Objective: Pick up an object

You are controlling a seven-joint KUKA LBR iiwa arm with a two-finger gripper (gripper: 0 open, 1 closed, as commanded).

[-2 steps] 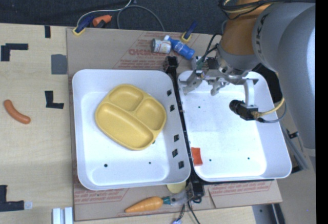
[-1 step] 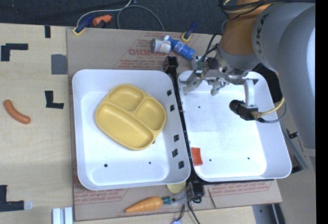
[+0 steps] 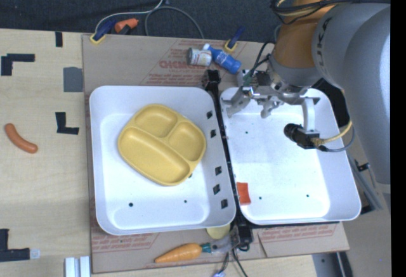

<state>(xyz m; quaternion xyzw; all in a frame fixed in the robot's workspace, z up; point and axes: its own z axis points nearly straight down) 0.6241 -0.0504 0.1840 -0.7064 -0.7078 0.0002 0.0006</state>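
The gripper hangs over the far end of the right bin, its two fingers spread apart with nothing between them. A small orange block lies near that bin's left wall. A yellow divided plate sits in the left bin. A toy carrot rests on the cardboard beyond the bins' near edge.

left bin: white | divided plate: pale yellow | right bin: white | small block: orange | carrot: orange (green tip) | sausage: orange-red | worktop: pale wood, black marks | arm: grey, orange band
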